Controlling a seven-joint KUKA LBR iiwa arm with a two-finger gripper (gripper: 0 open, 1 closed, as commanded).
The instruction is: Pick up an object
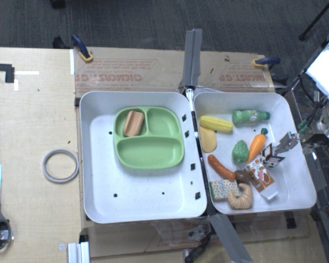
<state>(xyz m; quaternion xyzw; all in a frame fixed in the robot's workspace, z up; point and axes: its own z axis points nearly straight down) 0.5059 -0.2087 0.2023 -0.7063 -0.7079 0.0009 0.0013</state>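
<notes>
Setting: dark carpet lies behind a pale wooden bench [33,125] that carries two white bins side by side.
Claw: the claw [288,141] sits low over the right side of the right bin [296,199]; its metal tip shows, but I cannot tell whether it is open or closed, and nothing shows in it.
Nearest candidate: the carrot [257,144], just beside the claw, between it and the green leafy toy [240,150].
Carrot handling: likely light, hard, smooth plastic; tapered and a little slippery, so best taken across the thicker middle.
Carton: a small printed carton [261,175] lies below the carrot; flat-sided, light, probably easy to crush.
Other shapes: a yellow corn cob [216,124] is ribbed, a green bottle [250,115] round and slick, a sausage [221,167] glossy, a croissant [241,196] lumpy.
Crowding: things lie close or touching, so a neighbour may get nudged.
Left bin: the left bin [98,201] bears a green divided plate [150,153] with a bread roll [133,123] in its upper-left compartment.
Bench extras: a tape ring [61,165] lies well apart.
</notes>
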